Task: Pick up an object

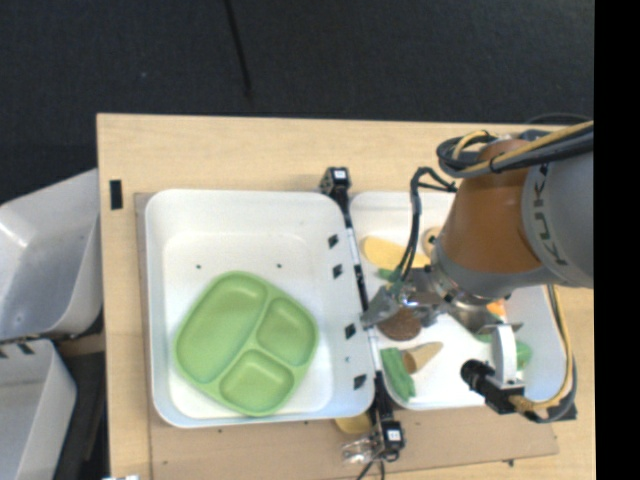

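My gripper hangs low over the left part of the right bin, close to the divider between the bins. Just under it lies a brown rounded object; I cannot tell whether they touch. A tan cone-shaped piece and a green piece lie just in front of it. A yellow piece rests behind the gripper near the bin's far left. The arm hides much of this bin.
The left bin holds a green divided plate in its front half. A small orange bit and a green bit peek out beside the wrist. Black clips sit along the divider.
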You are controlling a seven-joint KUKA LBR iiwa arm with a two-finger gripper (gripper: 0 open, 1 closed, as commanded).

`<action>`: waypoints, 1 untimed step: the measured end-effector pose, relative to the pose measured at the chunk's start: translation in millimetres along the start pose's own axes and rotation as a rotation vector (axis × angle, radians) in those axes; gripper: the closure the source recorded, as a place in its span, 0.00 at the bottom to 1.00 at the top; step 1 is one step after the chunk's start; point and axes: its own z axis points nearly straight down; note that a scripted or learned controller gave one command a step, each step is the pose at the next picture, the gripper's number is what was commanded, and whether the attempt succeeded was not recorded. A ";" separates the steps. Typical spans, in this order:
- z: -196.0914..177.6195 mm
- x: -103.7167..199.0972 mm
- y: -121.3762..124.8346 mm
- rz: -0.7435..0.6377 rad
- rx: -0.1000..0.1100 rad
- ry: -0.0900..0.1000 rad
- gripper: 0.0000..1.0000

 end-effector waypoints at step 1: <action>-10.6 -2.6 3.2 0.005 -0.006 -0.001 1.00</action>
